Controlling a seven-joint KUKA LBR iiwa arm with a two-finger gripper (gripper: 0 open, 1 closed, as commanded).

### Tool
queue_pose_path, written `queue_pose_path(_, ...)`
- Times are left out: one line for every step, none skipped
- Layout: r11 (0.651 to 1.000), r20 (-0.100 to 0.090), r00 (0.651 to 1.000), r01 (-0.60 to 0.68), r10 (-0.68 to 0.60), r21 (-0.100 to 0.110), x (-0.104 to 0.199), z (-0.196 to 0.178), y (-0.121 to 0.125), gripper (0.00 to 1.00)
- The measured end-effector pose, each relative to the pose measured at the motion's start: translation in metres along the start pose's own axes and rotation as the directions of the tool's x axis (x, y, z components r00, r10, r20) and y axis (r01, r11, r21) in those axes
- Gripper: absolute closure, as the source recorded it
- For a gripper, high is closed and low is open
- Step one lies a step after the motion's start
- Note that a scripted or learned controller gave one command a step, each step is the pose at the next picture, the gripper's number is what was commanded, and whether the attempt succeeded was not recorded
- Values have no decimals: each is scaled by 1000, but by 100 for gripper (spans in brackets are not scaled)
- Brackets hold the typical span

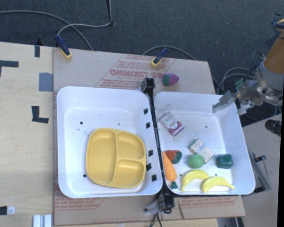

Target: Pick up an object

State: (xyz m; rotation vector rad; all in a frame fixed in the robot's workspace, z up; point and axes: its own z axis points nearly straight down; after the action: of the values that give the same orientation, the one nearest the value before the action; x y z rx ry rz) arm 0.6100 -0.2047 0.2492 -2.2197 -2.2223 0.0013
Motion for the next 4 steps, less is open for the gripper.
queue_pose_path(1000, -1, 1000, 1, -1, 2, 55, 91, -14, 0)
queue_pose_path(1000, 4, 1000, -3, 3, -9, 101, 162, -104, 0)
queue_pose_path(1000, 3, 1000, 1, -1, -9, 73, 162, -17, 0)
queue_pose_path(1000, 1, 1000, 2, -2, -5, 99, 163, 38, 0)
